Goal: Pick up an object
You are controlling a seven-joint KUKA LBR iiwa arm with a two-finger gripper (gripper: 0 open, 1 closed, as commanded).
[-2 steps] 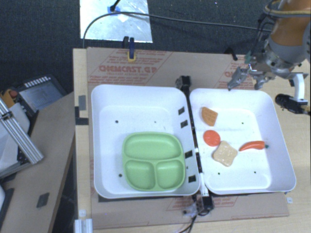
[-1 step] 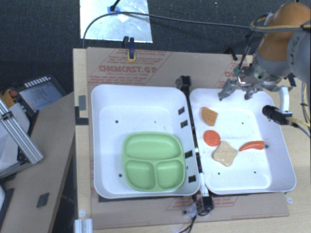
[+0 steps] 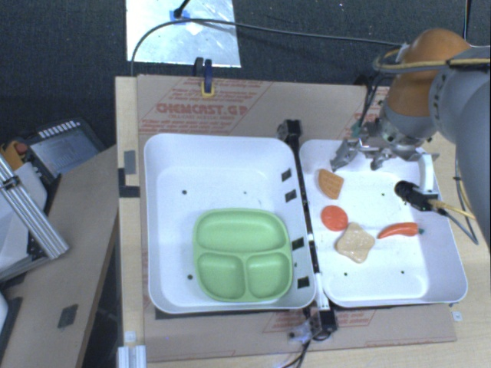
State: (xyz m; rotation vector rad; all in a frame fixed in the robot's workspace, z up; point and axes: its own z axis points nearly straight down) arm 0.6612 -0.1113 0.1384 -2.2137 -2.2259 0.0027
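While a green tray (image 3: 242, 254) lay in the left bin (image 3: 165, 205), the right bin (image 3: 441, 282) held bread (image 3: 355, 243), a red disc (image 3: 334, 218), a chili (image 3: 399, 230) and a cracker (image 3: 331, 182); beyond them the tool (image 3: 359, 158) hovered, fingers apart, gripping nothing.

Tool (image 3: 359, 158) open, fingers down

A pale wooden surface (image 3: 127, 113) carries a sheet of printed cardboard (image 3: 230, 104). On the cardboard sit two shallow white bins side by side (their inner rims touching): the left bin (image 3: 176, 167) and the right bin (image 3: 383, 282). A yellow clamp (image 3: 206, 79) grips the cardboard's far edge.
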